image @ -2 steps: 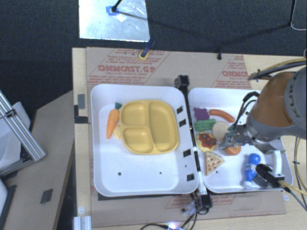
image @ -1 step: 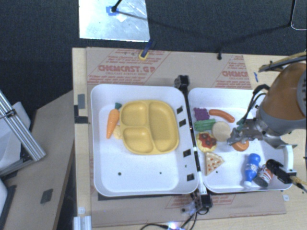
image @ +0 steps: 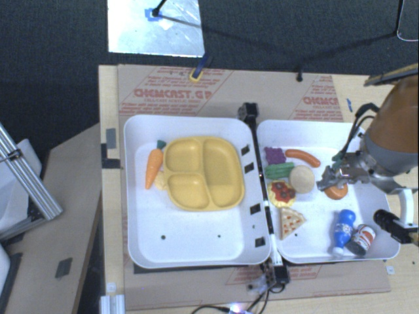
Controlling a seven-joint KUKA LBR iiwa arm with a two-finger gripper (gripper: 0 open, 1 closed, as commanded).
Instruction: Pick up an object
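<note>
**Ana:** Objects for the pick crowd the right bin [image: 383,250]. Nearest the camera, at its 5 o'clock corner, a blue bottle [image: 342,231] lies with a small can [image: 361,239] touching its right side. The bottle's long axis runs roughly 12 to 6, cap end toward 12.

**Ben:** And further in?

**Ana:** A pizza slice [image: 291,221] at the bin's 7 o'clock, then a red-topped piece [image: 282,191], a pale round bun [image: 302,178], a green vegetable [image: 279,171], and farthest, purple grapes [image: 275,155] and a sausage [image: 302,156] lying along 10 to 4.

**Ben:** Where does the pincer stand?

**Ana:** The pincer [image: 335,178] hangs just above an orange piece [image: 337,191], which peeks out at its 6 o'clock, touching or nearly so. The piece is too covered to give a long axis. Whether the pincer is clenched or released cannot be told; the wrist hides it.

**Ben:** So the next move?

**Ana:** Likely a short drop straight down; the bun sits just beside at 9 o'clock and could be nudged.

**Ben:** The left bin?

**Ana:** A yellow divided plate [image: 200,173] and a carrot [image: 152,167], pointing tip toward 6, well apart from the arm.
</note>
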